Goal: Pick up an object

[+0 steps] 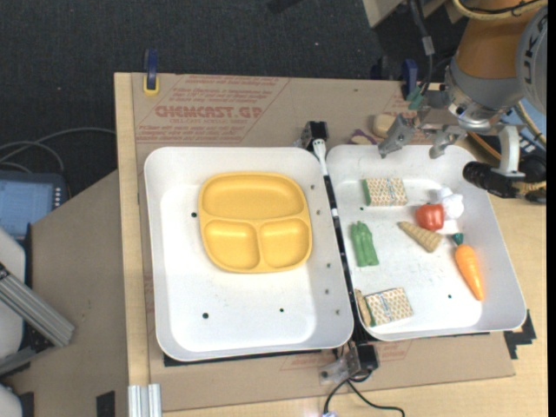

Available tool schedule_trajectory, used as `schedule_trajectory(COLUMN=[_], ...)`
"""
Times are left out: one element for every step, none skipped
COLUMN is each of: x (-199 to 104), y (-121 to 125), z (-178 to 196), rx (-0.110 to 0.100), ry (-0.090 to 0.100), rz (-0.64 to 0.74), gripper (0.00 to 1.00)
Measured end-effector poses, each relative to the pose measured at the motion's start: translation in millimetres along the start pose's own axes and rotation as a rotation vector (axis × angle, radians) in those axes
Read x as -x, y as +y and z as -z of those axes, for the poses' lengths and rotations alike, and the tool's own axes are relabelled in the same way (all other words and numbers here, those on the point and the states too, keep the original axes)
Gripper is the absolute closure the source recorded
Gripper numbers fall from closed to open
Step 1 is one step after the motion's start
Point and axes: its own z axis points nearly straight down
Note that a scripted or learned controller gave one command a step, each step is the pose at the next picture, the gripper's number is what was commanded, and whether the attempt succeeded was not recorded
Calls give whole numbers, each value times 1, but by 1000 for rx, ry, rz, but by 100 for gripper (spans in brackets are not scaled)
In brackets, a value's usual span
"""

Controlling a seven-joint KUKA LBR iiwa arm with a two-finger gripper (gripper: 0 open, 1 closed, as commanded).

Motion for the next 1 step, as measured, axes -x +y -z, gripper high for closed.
schedule_trajectory(x=[33], y=[6], z=[-148], rx=[-1], ry=[4], rz=[-5], gripper=[0])
